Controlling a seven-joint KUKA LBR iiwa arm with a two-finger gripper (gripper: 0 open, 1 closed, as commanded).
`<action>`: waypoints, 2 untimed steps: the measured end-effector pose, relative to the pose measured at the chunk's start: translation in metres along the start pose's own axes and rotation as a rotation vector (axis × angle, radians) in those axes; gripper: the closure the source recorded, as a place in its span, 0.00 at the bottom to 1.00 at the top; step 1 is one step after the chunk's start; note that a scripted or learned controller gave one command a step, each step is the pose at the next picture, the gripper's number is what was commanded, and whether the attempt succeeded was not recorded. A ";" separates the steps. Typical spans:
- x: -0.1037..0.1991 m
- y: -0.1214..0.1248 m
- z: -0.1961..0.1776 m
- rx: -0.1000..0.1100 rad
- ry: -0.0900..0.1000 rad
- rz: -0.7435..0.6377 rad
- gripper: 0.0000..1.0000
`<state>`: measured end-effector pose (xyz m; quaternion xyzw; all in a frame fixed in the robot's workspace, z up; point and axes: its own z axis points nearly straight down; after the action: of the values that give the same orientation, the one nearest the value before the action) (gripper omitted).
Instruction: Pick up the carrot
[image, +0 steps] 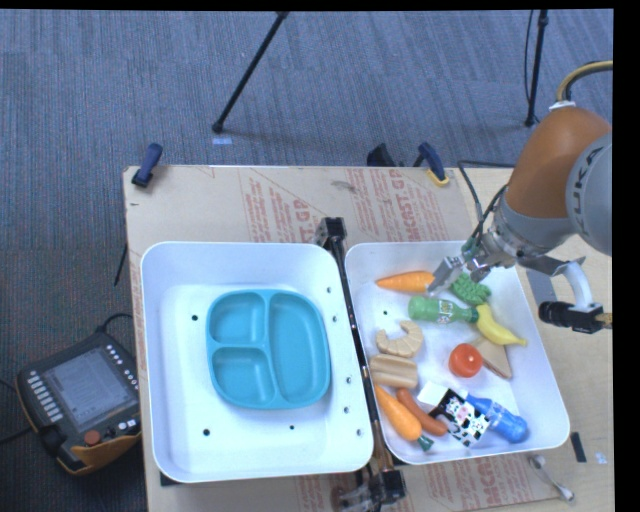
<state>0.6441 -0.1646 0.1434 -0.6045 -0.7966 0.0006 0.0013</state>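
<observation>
An orange carrot (405, 282) lies on its side at the far left of the right bin (553, 385), its tip pointing left. My gripper (454, 270) hangs just to its right, over the carrot's thick end and a green toy (470, 292). Its fingers stand open with nothing between them. A second orange carrot-like piece (399, 415) with a green tip lies at the front left of the same bin, beside a reddish one (421, 412).
The right bin also holds a green bottle (442, 311), banana (497, 328), croissant (400, 340), bun (393, 372), tomato (465, 360), toast (498, 359), cow-patterned carton (456, 412) and blue bottle (501, 426). The left bin (165, 300) holds a blue divided plate (268, 348).
</observation>
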 end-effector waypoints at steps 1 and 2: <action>0.076 0.018 0.050 0.013 0.006 -0.139 0.00; 0.074 0.020 0.058 0.003 0.002 0.091 0.00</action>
<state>0.6434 -0.0877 0.0856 -0.6400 -0.7684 0.0012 0.0032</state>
